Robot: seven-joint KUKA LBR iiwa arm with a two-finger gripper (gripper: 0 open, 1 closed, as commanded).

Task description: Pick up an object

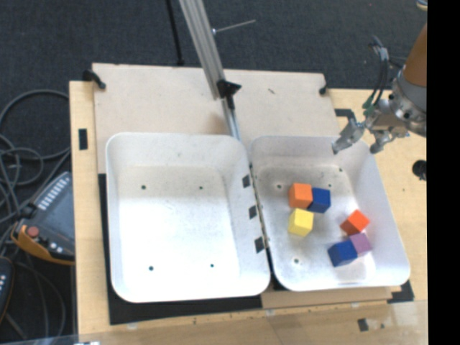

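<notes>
- Over the right bin's [384, 207] far right corner, the gripper [361, 139] is hovering, fingers spread apart and holding nothing.
- One fingertip [338, 146] is sitting above the bin's back wall; the other is hanging near the right rim.
- Arm [411, 85] is coming in from the right, orange band just visible at the edge.
- Six cubes are lying in the right bin, all well apart from the gripper:
  - orange cube [301, 194] and blue cube [320, 199] are touching, side by side near the bin's middle
  - yellow cube [301, 222] is sitting just in front of those two (looks like it's touching the orange one, hard to be sure)
  - red cube [354, 222] is resting tilted, nearer the right wall
  - purple cube [361, 244] is sitting right below the red one
  - dark blue cube [342, 253] is pressing against the purple one's left side
- Left bin [144, 164] is sitting beside the right one, rims touching at the centre.
- Metal post [205, 45] is slanting up behind the bins, from the gap between them.
</notes>
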